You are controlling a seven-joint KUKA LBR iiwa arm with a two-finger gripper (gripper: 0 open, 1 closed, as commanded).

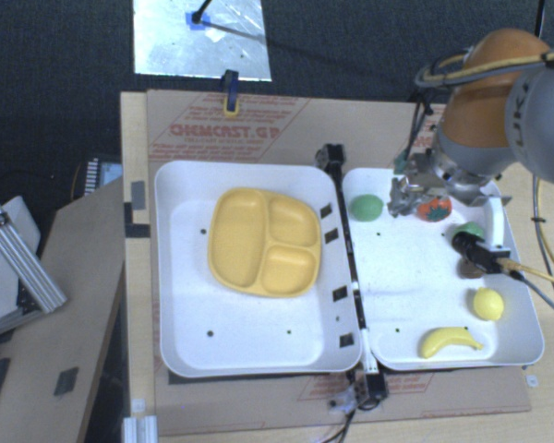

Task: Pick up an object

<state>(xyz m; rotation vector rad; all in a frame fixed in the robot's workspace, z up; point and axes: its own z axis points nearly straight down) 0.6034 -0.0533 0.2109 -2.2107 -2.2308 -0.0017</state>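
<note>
Fingers [404,197] hang low at the right bin's [397,275] far end, between green ball [366,207] and orange toy [435,210]; spread or pinched, can't tell. Looks like approach; next, settle on one and close.

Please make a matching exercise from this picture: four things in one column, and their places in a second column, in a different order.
Things:
1. yellow divided plastic plate
2. yellow toy banana
3. green round object
4. yellow toy lemon

Places:
A. right bin, near front edge
B. left bin, middle
C. right bin, back left corner
D. right bin, right side, just behind the banana

Pairs: 1-B, 2-A, 3-C, 4-D
</note>
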